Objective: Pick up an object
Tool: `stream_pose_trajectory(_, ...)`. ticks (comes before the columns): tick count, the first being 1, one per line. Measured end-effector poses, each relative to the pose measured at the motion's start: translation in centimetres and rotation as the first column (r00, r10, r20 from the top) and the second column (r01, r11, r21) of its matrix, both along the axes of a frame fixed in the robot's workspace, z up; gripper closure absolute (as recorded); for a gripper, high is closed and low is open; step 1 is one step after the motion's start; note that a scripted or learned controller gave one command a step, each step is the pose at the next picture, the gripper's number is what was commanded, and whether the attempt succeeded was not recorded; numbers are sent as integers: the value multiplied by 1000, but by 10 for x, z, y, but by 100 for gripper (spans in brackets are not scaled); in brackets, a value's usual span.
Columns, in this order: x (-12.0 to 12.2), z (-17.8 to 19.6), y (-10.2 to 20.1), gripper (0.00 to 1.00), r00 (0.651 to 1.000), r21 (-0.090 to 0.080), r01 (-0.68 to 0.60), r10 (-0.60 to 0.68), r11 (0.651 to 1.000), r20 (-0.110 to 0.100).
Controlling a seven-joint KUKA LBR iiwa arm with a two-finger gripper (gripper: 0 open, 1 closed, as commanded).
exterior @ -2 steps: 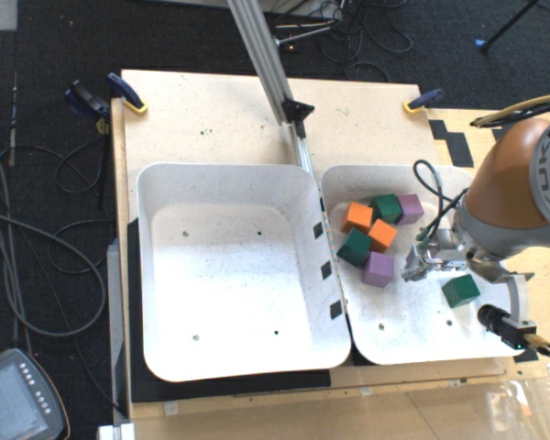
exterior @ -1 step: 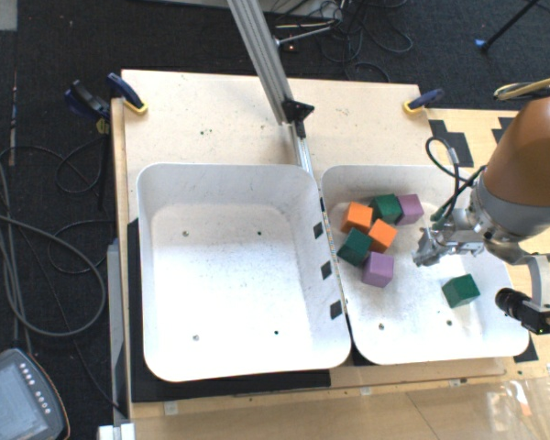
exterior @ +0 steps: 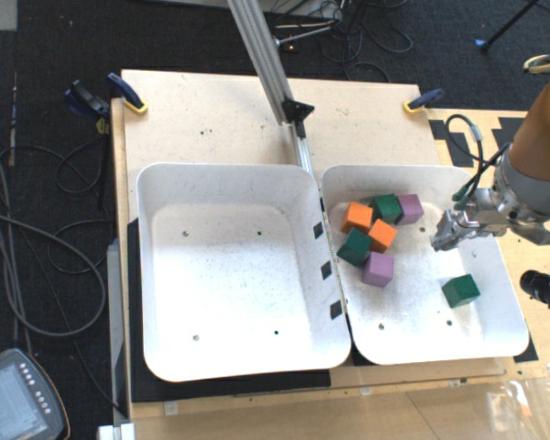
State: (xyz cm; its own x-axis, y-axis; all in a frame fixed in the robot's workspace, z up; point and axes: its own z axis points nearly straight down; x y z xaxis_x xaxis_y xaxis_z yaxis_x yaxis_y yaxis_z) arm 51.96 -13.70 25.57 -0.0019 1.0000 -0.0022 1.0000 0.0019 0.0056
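The right bin (exterior: 495, 337) holds a cluster of small blocks: two orange blocks (exterior: 358, 216) (exterior: 382, 236), two dark green blocks (exterior: 388, 209) (exterior: 354, 247) and two purple blocks (exterior: 410, 209) (exterior: 378, 269). A lone green block (exterior: 460, 291) lies apart toward the bin's right front. My gripper (exterior: 445, 234) hangs over the right part of this bin, right of the cluster and above the lone green block. Nothing shows between its fingers.
The left bin (exterior: 147, 246) stands beside the right one. A slanted metal pole (exterior: 261, 49) rises from behind the bins' shared edge. Clamps (exterior: 128, 94) (exterior: 423, 101) sit at the board's back corners. Cables lie on the dark floor around the bench.
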Motion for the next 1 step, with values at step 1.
stream_pose_trajectory(1,25,-6,55,100,1000,3,-6,6,1000,-4)
